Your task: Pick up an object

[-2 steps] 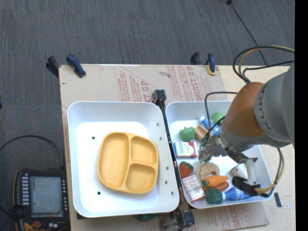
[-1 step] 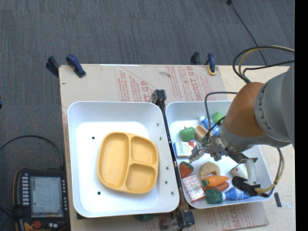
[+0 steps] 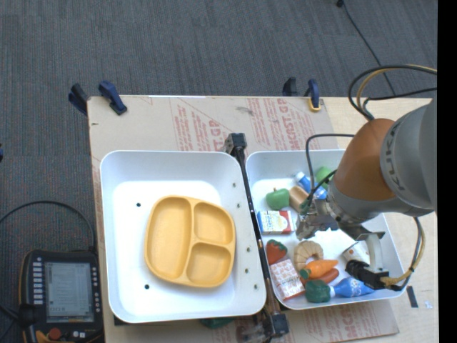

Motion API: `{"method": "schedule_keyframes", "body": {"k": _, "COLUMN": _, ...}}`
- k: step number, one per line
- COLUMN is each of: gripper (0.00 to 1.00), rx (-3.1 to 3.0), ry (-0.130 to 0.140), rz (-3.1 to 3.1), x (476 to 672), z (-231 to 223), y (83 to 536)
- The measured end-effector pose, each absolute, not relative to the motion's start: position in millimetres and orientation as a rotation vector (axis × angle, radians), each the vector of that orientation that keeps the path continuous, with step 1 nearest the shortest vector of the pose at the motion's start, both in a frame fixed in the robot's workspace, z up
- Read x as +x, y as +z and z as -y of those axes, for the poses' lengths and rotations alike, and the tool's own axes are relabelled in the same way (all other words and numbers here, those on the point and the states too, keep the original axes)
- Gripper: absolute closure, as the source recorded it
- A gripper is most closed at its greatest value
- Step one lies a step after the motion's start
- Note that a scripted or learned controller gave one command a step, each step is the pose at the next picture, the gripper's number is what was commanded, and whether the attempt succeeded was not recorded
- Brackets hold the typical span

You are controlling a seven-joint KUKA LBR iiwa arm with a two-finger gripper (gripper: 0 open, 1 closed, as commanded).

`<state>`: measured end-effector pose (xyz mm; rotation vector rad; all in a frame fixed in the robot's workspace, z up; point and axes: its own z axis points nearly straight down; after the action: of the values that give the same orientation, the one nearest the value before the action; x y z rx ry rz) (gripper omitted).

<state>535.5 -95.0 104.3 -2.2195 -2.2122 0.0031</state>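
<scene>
1. two white bins sit side by side on the bench; the left bin (image 3: 114, 177) holds a yellow tray (image 3: 190, 241) with three compartments, lying near its middle.
2. the right bin (image 3: 275, 161) holds a heap of toy food, spread from its middle to its near edge.
3. the arm (image 3: 385, 166) reaches in from the right, and the gripper (image 3: 308, 225) hangs low over the middle of the right bin, just above a croissant (image 3: 308, 251).
4. i cannot tell how the jaws stand, nor whether anything sits between them.
5. a green pepper (image 3: 278, 197) lies toward the bin's left wall, with a small carton (image 3: 275, 222) just beside it on the near side.
6. a strawberry (image 3: 275, 249) and a packet (image 3: 285, 278) lie by the left near corner.
7. a carrot (image 3: 320, 268) lies along the near edge, a blue bottle (image 3: 351, 287) toward the right near corner.
</scene>
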Motion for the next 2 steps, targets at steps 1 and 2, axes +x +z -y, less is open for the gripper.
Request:
{"method": "schedule_keyframes", "body": {"k": 1, "gripper": 0.0, "rx": -2.221, "ry": 0.003, "rz": 2.211, "x": 535.5, "z": 95.0, "y": 104.3}}
{"method": "schedule_keyframes", "body": {"k": 2, "gripper": 1.0, "rx": -2.219, "ry": 0.004, "rz": 2.209, "x": 536.1, "z": 94.8, "y": 113.1}}
